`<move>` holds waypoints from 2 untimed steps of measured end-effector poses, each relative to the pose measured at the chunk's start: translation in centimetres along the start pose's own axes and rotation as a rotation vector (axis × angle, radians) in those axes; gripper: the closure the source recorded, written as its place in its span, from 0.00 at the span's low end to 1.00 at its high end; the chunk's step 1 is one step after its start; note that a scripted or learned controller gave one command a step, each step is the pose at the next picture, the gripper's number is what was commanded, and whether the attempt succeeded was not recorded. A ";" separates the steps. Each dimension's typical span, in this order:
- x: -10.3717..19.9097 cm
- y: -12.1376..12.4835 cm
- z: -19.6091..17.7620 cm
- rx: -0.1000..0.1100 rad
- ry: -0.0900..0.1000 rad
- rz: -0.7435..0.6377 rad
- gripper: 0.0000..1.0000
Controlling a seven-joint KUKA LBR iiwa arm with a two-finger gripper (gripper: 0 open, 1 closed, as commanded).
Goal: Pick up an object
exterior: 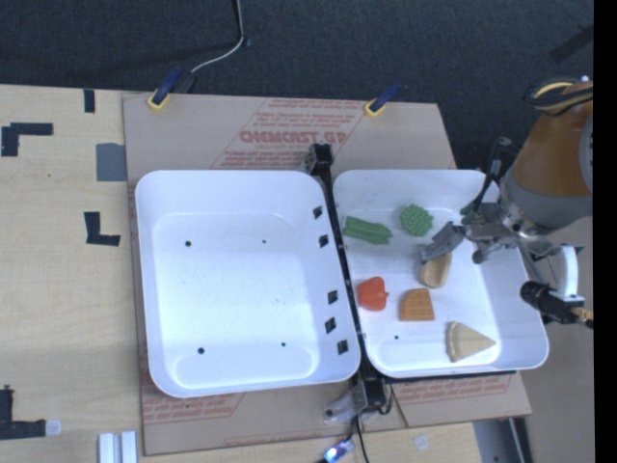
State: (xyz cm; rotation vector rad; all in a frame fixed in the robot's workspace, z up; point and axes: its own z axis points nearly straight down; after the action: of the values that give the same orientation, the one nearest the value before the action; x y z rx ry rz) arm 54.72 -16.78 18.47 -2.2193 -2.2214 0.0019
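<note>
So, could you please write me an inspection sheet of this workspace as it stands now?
Surface: two white bins side by side, left bin and right bin, on a cardboard sheet.
Job's things: in the right bin, a green pod, green round piece, red piece, orange square, tan wedge, tan piece.
Clutter: nothing seen.
Grippers: gripper low over the tan piece.
Cables: white cable above the cardboard.
Surroundings: dark carpet, two clamps.
</note>
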 end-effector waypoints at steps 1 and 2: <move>2.5 6.5 5.9 0.000 0.000 -0.004 0.00; 7.1 12.4 6.2 -0.005 0.001 -0.006 0.00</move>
State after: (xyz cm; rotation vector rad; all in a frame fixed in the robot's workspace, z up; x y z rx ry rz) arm 67.08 -9.64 12.25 -2.2149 -2.2299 -0.0041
